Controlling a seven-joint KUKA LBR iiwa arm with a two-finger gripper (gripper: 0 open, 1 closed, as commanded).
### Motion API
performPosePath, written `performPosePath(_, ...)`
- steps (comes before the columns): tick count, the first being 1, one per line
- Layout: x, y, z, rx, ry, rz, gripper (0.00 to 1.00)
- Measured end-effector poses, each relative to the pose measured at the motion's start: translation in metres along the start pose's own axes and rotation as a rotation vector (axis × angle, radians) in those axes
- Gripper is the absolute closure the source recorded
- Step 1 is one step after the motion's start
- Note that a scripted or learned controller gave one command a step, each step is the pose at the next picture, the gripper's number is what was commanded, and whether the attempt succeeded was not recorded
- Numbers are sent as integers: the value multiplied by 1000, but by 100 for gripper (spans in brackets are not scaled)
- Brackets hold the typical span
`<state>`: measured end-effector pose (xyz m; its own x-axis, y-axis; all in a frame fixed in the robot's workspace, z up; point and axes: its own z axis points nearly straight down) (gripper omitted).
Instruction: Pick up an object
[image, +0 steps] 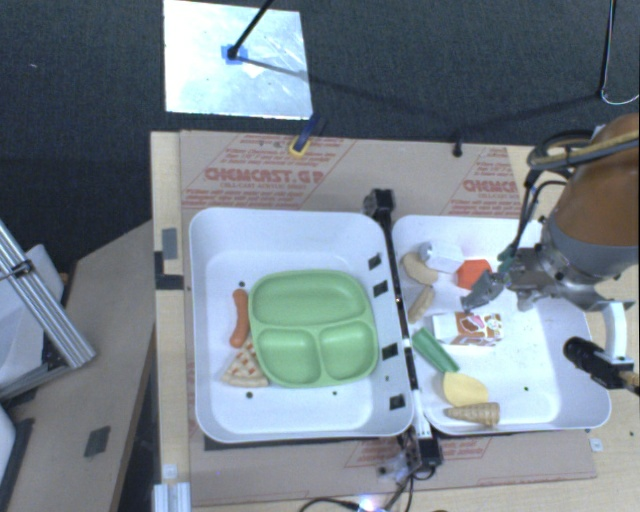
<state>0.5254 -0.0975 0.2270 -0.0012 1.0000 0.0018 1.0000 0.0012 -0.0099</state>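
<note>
Camera view, looking down on 2 white bins side by side. Left bin (210, 300): green divided tray (312, 328) in the middle, w/ a sausage (240, 316) upright just left of it and a pizza slice (244, 368) below that, at the tray's lower-left corner. Right bin (560, 395) holds the loose stuff: beige curved piece, maybe a banana (418, 266), near the top-left w/ a paler stick-like bit (421, 301) under it; orange-red block (474, 272) to its right; white carton w/ red print (468, 327) mid-bin; green pod (434, 350) slanting below-left of the carton; yellow lump (464, 388) and an ice-cream cone (473, 413) near the front edge. Arm (600, 215) comes in from the right over the right bin. Gripper (484, 291) sits low between the orange-red block and the carton, just above the carton; too blurry to tell how far apart its tips are, and nothing is seen pinched betw. them
</note>
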Motion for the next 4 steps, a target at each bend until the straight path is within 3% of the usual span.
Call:
performPosePath(1, 0, 2, -5, -11, -2, -2, 0)
performPosePath(2, 9, -2, 52, -6, -1, -1, 0)
performPosePath(3, 7, 4, 111, -16, -6, 2, 0)
performPosePath(4, 5, 9, 117, -31, -8, 2, 0)
